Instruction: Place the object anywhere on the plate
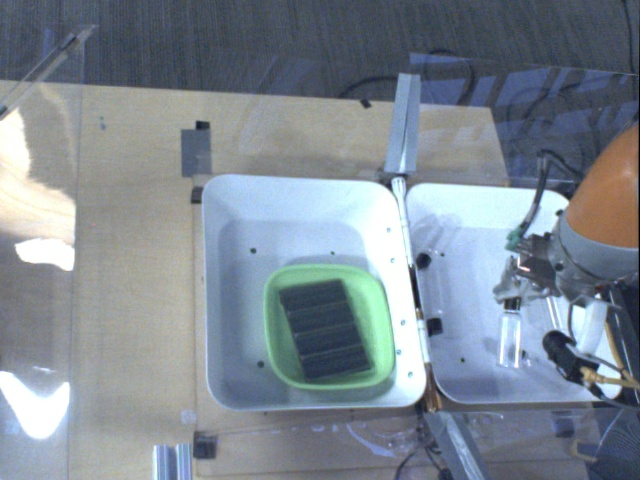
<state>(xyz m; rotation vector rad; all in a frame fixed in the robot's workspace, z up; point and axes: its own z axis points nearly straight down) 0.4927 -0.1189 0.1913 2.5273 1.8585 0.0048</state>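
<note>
One dark ribbed block (pixel 321 329) lay flat on the green plate (pixel 376 313) in the left bin (pixel 230 268). It looked stiff and light, best gripped across its short sides. No writing was readable. The gripper (pixel 512 336) hung over the right bin (pixel 460 218); whether its jaws were parted could not be told.

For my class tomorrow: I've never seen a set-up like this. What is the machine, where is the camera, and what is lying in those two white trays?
One camera looks down at a slant on a wooden bench bearing two shallow white bins. The grey arm with the orange band is a robot, reaching in from the right; its pincer hangs over the right bin. In the left bin lies a green plate, and on it rests a dark ridged block. I cannot tell whether the pincer holds anything.
</note>
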